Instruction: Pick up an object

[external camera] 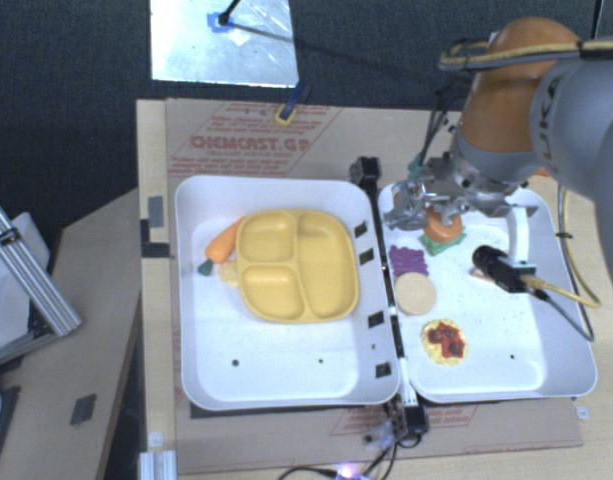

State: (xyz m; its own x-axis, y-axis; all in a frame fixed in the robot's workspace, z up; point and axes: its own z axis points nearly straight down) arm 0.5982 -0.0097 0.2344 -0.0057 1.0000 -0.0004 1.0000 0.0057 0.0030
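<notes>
You see the gripper (433,211) apparently descending on the orange-and-green toy food piece (444,231), right bin's (556,368) far edge; finger state undeterminable; next, close and lift.

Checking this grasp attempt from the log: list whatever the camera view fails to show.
- Gripper: finger state lost in wrist clutter.
- Orange-and-green toy: top covered by the gripper, contact unclear.
- Carrot: one end hidden under the yellow tray.
- Pale piece: mostly under the tray.
</notes>
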